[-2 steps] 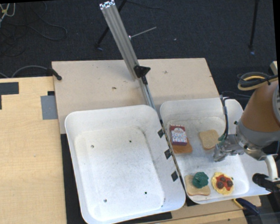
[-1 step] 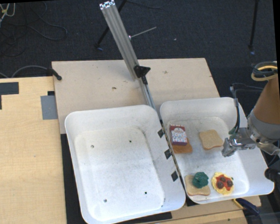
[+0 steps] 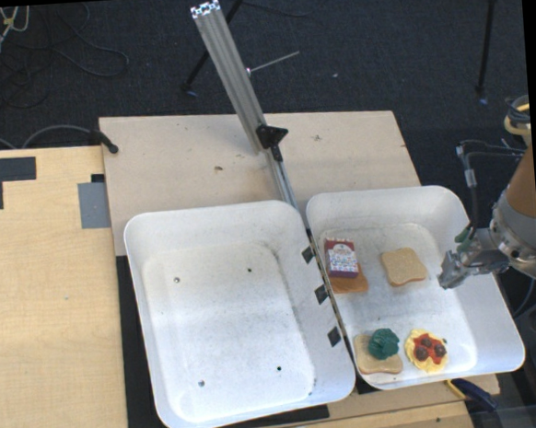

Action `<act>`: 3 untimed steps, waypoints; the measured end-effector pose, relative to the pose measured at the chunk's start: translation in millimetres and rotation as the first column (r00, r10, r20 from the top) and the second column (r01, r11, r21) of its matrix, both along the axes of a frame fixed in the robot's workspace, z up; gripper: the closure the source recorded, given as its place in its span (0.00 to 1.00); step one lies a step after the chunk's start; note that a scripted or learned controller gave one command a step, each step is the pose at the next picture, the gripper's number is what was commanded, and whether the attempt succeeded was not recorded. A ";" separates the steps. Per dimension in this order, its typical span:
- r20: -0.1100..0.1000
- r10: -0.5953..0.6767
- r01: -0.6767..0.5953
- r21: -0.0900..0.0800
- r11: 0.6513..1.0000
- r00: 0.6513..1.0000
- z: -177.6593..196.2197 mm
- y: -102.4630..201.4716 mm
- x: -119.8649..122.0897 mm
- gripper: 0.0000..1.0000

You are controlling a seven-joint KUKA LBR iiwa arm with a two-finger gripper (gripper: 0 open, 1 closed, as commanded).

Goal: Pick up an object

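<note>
The right bin (image 3: 452, 210) holds a red packet (image 3: 341, 258) lying on a brown slice near its left wall. A tan bread slice (image 3: 404, 266) lies in the bin's middle. At the front sit a green lump on a bread slice (image 3: 382, 345) and a yellow piece with red bits (image 3: 427, 349). My gripper (image 3: 454, 269) hangs at the bin's right side, just right of the tan bread slice, with nothing seen between its fingers.
The left bin (image 3: 220, 314) lies beside the right one, with black clips along the shared edge. A slanted aluminium rail (image 3: 237, 82) rises behind the bins. The arm's wrist (image 3: 523, 225) enters from the right edge.
</note>
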State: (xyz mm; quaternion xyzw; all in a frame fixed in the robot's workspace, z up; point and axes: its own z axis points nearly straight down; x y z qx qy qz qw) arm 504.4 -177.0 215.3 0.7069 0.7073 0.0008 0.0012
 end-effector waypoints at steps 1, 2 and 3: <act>0.000 0.000 0.000 0.000 1.000 1.000 45.5 -0.9 0.9 1.00; -0.006 0.002 -0.002 0.003 1.000 1.000 39.5 40.0 12.7 1.00; -0.007 0.003 -0.003 0.003 1.000 1.000 28.6 90.0 12.9 1.00</act>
